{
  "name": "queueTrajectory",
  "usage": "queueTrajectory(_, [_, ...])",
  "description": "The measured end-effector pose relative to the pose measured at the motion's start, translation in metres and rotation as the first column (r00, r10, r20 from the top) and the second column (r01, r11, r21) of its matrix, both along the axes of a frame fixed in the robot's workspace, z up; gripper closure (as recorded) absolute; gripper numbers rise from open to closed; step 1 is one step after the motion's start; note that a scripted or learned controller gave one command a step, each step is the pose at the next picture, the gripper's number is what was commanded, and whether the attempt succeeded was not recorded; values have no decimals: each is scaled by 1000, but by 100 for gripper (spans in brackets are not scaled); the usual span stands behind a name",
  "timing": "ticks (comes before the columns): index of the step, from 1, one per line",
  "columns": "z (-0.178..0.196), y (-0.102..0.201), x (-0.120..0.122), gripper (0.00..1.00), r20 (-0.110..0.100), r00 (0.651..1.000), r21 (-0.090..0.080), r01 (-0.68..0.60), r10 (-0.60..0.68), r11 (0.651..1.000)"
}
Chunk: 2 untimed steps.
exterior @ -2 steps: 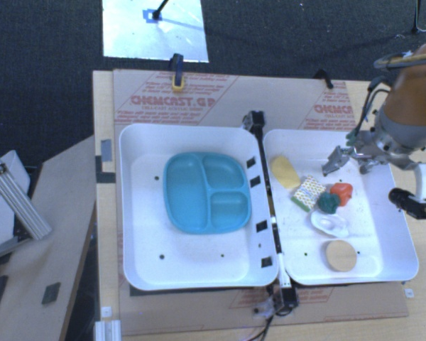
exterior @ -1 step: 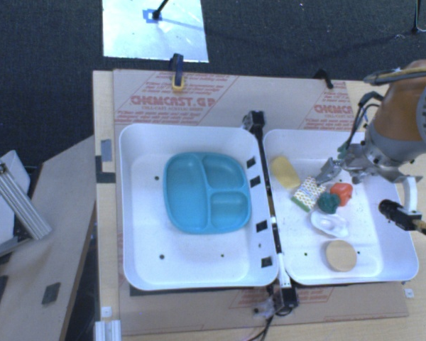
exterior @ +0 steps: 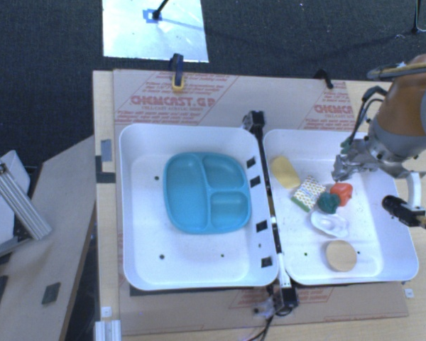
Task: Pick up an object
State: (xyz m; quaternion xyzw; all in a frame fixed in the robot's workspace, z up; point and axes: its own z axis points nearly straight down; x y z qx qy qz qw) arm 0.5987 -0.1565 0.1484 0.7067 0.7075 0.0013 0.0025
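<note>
A grey KUKA arm (exterior: 405,119) with an orange band is reaching in over the far side of the right-hand white bin (exterior: 394,261), its wrist bending downward and its gripper (exterior: 341,170) hanging just above the bin floor; whether the gripper is wide, narrow or holding anything cannot be told from this angle. Taking the orange-red object (exterior: 343,191) as the landmark, the gripper is hovering just beyond it, nothing visibly between the tips. A dark green object (exterior: 328,202) is lying against the landmark's near-left side, and a small checkered yellow-and-green block (exterior: 309,192) is sitting just left of that. A pale yellow sponge-like piece (exterior: 285,171) is resting farther left, toward the divider between the bins. A clear white plastic piece (exterior: 330,224) is lying just nearer the camera than the green object, and a round tan disc (exterior: 340,255) is sitting nearer still. Well left of the landmark, a blue compartment tray (exterior: 206,192) is occupying the left white bin (exterior: 138,261).
</note>
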Motion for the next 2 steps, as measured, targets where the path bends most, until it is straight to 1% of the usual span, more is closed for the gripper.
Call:
queueTrajectory(1, [50,-6,-6,100,1,1000,0,2,-2,1000])
queueTrajectory(2, [115,-7,-2,100,3,1000,-1,-3,3,1000])
